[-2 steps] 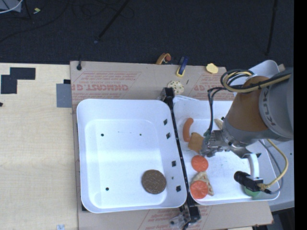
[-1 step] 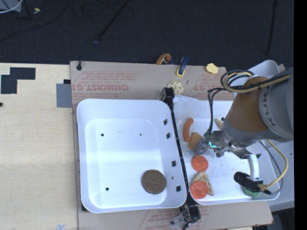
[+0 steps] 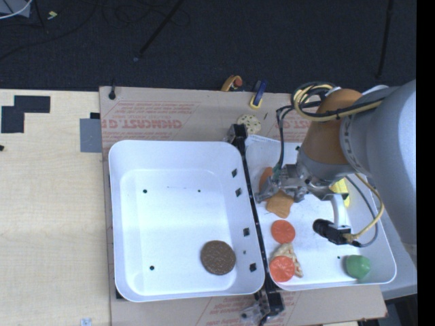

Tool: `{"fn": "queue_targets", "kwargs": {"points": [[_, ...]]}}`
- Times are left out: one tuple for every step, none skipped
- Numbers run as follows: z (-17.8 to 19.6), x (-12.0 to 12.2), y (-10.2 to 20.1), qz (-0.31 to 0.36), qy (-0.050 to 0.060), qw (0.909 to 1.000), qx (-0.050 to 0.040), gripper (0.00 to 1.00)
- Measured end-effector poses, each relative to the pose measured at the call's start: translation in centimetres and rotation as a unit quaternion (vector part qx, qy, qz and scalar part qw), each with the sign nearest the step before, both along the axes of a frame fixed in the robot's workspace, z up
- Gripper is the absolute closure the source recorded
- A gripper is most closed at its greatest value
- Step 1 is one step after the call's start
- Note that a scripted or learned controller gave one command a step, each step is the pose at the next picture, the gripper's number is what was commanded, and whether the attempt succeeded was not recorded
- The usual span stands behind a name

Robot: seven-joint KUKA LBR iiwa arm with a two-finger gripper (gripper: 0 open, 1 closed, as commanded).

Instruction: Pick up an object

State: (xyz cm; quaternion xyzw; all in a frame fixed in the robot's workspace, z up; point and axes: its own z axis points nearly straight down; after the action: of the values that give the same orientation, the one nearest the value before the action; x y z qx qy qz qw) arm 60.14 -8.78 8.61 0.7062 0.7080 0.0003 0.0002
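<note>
Now my jaws (image 3: 284, 185) hover over the tan piece (image 3: 279, 205); grip unclear, so I'd descend squarely at its twelve o'clock.

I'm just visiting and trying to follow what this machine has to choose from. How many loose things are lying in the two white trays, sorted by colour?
Brown: 1, the round disc in the left bin.
Red-orange: 2, a round piece and another nearer the front of the right bin.
Orange-tan: 2, a wedge and a piece by the gripper.
Green: 1, the ball.
Total: 6.
</note>
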Motion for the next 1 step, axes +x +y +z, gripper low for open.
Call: {"fn": "queue_targets", "kwargs": {"points": [[9.29, -2.99, -1.32, -0.003, 0.000, 1.0000, -0.0001, 0.00]]}}
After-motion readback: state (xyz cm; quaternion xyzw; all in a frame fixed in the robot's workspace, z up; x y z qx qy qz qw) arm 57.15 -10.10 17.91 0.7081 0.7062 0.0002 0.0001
